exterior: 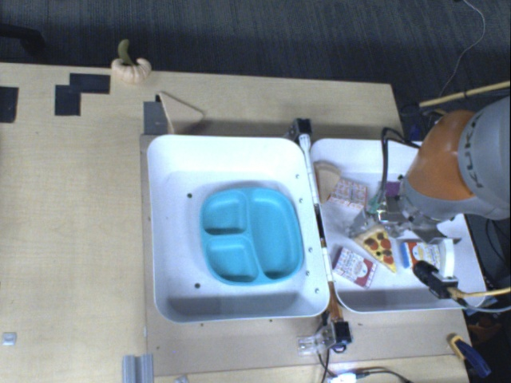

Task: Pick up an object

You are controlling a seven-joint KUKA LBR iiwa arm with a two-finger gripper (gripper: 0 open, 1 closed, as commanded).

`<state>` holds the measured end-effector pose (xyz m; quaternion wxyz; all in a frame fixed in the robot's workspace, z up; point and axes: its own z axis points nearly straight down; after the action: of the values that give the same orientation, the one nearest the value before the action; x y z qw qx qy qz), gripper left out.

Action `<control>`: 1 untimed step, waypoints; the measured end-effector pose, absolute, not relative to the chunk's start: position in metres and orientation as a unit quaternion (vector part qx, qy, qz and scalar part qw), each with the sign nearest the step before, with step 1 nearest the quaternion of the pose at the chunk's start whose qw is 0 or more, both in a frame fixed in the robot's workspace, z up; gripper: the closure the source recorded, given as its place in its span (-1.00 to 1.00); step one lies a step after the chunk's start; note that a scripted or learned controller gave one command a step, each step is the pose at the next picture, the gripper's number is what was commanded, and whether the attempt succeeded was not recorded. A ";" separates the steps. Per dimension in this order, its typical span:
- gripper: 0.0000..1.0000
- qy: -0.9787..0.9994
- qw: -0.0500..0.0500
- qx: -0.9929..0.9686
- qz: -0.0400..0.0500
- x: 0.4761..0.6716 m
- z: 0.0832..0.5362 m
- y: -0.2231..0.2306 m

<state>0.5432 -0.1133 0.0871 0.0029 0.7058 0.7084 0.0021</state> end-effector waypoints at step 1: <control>1.00 0.709 0.005 0.705 0.004 0.545 0.099 -0.113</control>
<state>0.5455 -0.1133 0.0991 0.0055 0.7049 0.7092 0.0039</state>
